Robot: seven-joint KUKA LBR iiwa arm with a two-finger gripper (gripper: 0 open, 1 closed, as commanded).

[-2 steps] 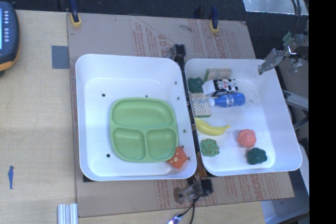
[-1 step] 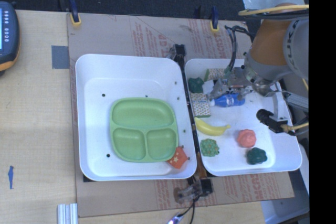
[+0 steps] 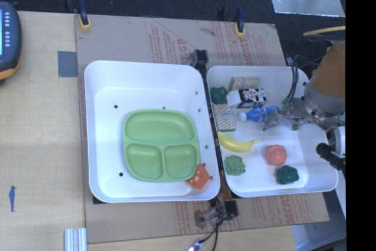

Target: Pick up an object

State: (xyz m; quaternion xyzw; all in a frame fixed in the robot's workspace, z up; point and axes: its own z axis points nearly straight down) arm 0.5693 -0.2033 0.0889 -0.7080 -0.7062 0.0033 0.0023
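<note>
Pickup not yet achieved; no object is seen held. End effector [image 3: 275,120] sits low in right bin [image 3: 317,185], just beside blue bottle [image 3: 257,114] at its far middle; whether it is apart or together cannot be told. Arm [image 3: 326,88] reaches in from right, wrist angled down-left; grasp and lift remain.

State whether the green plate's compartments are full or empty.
Empty: all three compartments of the green plate show bare green. An orange toy sits at its corner.
</note>
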